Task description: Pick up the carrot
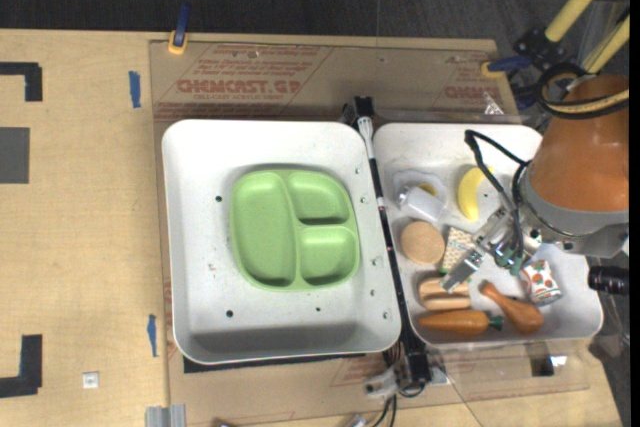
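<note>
Carrot (pixel 455 321) — lying at the near edge of the right bin (pixel 580 320), beside a hot dog (pixel 440 291), ungrasped. Gripper (pixel 462 268) — poised just above, fingers spread apart, nothing between them. Descent, grasp and lift remain; green divided plate (pixel 293 227) in left bin (pixel 190 245).

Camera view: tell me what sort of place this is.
Probably a robotics lab test bench rather than a kitchen. Two white bins sit side by side on a taped wooden bench, toy food such as the carrot fills the right bin, and a grey-and-orange robot arm reaches in.
</note>
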Controlling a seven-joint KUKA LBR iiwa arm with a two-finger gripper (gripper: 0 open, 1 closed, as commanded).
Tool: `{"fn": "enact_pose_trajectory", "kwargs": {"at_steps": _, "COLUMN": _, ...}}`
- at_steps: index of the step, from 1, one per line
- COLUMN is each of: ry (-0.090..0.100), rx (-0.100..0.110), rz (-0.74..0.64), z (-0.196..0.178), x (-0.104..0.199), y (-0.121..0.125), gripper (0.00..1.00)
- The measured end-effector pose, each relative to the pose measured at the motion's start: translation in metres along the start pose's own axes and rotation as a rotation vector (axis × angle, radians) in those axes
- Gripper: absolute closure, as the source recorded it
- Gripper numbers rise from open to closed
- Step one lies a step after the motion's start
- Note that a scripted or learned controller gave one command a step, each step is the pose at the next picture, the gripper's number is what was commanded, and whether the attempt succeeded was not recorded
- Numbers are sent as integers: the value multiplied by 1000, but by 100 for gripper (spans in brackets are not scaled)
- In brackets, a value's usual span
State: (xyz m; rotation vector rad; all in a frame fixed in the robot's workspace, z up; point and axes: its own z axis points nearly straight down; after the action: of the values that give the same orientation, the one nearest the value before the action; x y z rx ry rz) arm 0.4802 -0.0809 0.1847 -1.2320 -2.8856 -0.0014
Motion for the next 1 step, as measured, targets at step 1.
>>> {"fn": "enact_pose_trajectory", "kwargs": {"at_steps": 1, "ry": 1, "rx": 1, "rz": -81, "z": 68, "x": -12, "y": -13, "gripper": 0}}
